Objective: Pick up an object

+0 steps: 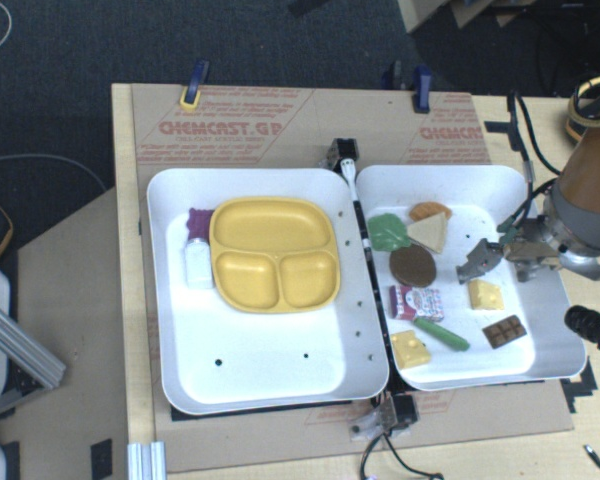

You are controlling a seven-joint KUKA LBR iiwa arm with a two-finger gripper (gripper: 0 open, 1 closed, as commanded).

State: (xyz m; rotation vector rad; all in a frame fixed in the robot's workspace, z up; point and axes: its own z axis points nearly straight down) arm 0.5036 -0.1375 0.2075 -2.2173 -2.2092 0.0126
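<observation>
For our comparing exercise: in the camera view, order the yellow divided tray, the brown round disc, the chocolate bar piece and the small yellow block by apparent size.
1. yellow divided tray
2. brown round disc
3. chocolate bar piece and small yellow block: look alike, not ranked.

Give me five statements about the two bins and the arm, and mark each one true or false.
1. The yellow divided plate lies in the left bin. True.
2. The brown round piece lies in the left bin. False: it lies in the right bin, just below the green piece.
3. The gripper hangs over the right bin, near the small yellow block. True.
4. The chocolate bar piece sits on the yellow divided plate. False: it lies on the right bin's floor, toward its lower right corner.
5. A purple item lies beside the plate's left edge. True.
</observation>
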